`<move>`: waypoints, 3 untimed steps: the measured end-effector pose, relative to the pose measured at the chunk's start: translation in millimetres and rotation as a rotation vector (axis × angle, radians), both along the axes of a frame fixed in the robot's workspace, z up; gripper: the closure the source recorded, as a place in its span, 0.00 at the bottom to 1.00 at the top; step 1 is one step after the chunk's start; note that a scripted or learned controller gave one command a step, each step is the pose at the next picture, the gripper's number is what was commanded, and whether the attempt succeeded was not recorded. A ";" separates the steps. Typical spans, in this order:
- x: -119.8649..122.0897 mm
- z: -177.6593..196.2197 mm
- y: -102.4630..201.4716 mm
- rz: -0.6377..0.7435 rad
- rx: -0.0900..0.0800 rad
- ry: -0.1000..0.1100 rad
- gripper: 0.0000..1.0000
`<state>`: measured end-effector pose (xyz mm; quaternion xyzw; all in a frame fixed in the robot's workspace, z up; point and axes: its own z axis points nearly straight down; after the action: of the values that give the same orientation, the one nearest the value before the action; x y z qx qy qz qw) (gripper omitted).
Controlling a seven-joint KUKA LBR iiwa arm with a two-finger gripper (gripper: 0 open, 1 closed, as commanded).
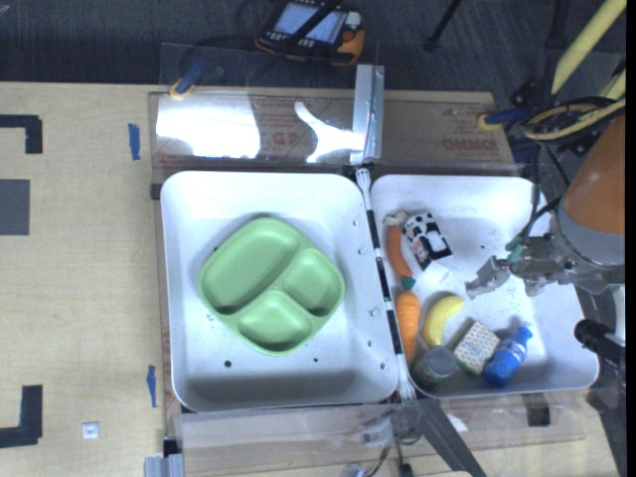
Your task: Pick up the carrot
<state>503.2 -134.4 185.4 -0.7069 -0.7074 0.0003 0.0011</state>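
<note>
The carrot (407, 322) is bright orange with a small green stub at its far end. It lies along the left wall of the right bin (467, 199), pointing toward the front. My gripper (500, 269) hangs over the right half of that bin, well to the right of the carrot and a little farther back, apart from it. A yellow lemon-like fruit (443, 316) lies between the two, right beside the carrot.
A longer red-orange piece (397, 250) lies just behind the carrot, beside a black-and-white item (425, 238). A grey can (434, 365), a small patterned box (475, 344) and a blue bottle (507, 356) crowd the front. The left bin (189, 202) holds a green divided plate (271, 283).
</note>
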 end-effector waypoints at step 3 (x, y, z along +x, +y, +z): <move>29.8 3.1 -89.9 0.465 -0.006 -0.010 1.00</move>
<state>533.0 -224.3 188.6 -0.5250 -0.8511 -0.0010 -0.0048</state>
